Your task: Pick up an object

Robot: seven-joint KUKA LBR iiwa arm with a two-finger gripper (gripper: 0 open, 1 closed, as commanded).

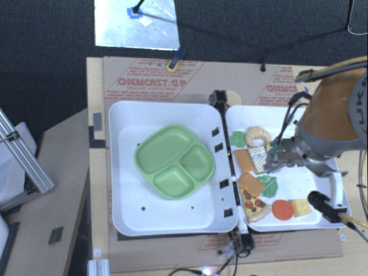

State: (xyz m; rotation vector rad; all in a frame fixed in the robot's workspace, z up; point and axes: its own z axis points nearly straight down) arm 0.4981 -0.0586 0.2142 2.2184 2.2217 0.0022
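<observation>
The right bin point(322, 220) holds several toy foods: a tan croissant point(257, 136), a green round piece point(238, 138), an orange cracker strip point(244, 161), a speckled white piece point(258, 155), an orange square point(250, 183), a green leafy piece point(268, 183), a pizza slice point(256, 209), a red disc point(282, 210) and a yellow cheese block point(301, 207). My gripper point(273, 160) hangs low over the bin's middle, just right of the speckled piece and above the leafy piece. The arm's grey body hides the bin's right part.
The left bin point(123, 211) holds a green three-part plate point(174, 161). A black divider with clips point(227, 160) runs between the bins. A shiny metal sheet point(136, 16) lies beyond the bench. A metal frame point(23, 160) stands at the left.
</observation>
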